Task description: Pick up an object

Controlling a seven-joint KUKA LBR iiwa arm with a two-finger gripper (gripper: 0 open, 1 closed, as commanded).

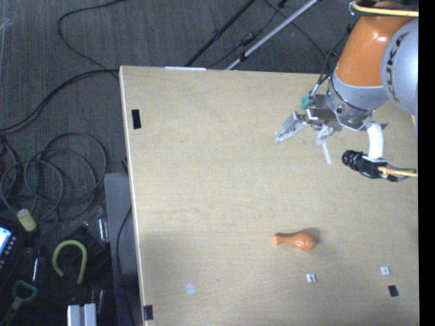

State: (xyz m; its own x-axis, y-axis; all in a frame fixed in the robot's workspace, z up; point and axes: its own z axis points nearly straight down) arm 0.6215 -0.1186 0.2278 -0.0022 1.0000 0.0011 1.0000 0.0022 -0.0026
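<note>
while the gripper (304, 136) hangs spread open with nothing in it over the upper bench (204, 182), you have 1 orange pear-shaped object (296, 240) lying well below it, near the front. pick not started; descent and grasp remain.

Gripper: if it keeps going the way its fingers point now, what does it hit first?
Likely bare tan wooden bench top. The two-finger gripper points down-left, and the small orange pear-shaped object lies well off that line, though depth is unclear.

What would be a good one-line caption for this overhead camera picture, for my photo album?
Robot arm's open gripper hovers over a wooden bench, apart from a small orange object.
</note>
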